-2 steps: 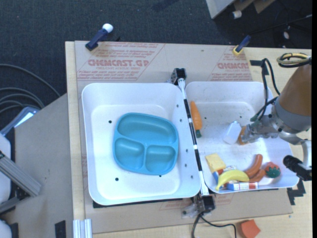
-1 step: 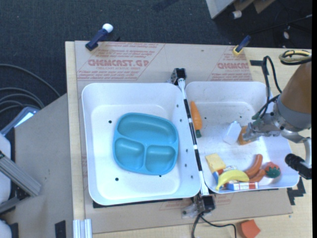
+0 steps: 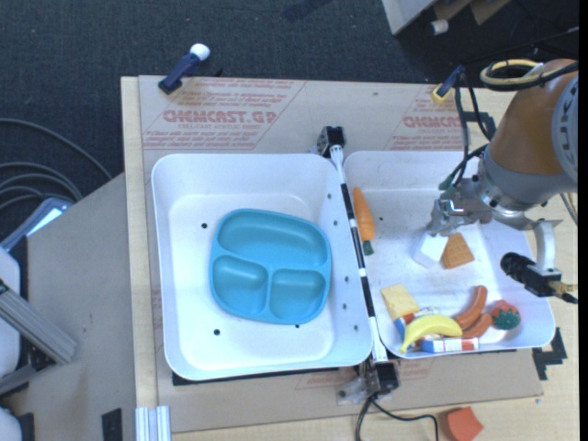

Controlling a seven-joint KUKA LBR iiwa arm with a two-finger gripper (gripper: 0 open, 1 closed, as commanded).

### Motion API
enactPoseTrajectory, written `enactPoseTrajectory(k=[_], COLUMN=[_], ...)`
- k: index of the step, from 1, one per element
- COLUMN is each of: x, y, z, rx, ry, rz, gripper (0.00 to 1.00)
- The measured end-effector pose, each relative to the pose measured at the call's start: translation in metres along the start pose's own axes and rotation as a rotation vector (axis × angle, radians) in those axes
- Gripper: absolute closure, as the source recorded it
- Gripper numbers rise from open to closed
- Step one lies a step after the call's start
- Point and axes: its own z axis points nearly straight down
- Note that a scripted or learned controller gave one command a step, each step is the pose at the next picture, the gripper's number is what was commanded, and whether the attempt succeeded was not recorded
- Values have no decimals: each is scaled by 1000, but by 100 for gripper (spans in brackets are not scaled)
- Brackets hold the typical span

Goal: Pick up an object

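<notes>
The arm reaches in from the right, and its gripper [image 3: 445, 217] hangs low over the right bin [image 3: 395, 168]. From this slanted view it cannot be told how the gripper is set, nor whether anything is caught in it.

Just below the gripper, and seemingly touching its tip, lie a small white piece [image 3: 429, 249] and an orange wedge [image 3: 457, 251], side by side, the wedge on the arm's side. Away from the arm, a carrot [image 3: 364, 217] lies along the bin's inner wall, near the divider. Further below the gripper sit a yellow block [image 3: 400, 299], a banana [image 3: 430, 328], a sausage [image 3: 470, 309] and a strawberry [image 3: 503, 316], crowded in the bin's near corner, well apart from the gripper.

Far beyond the carrot, the left bin [image 3: 184, 191] holds a blue divided plate [image 3: 270, 265].
</notes>
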Motion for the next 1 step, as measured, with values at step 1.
enactPoseTrajectory(k=[1], x=[0], y=[0], z=[-10], rx=[-1], ry=[-2], rz=[0], gripper=[100])
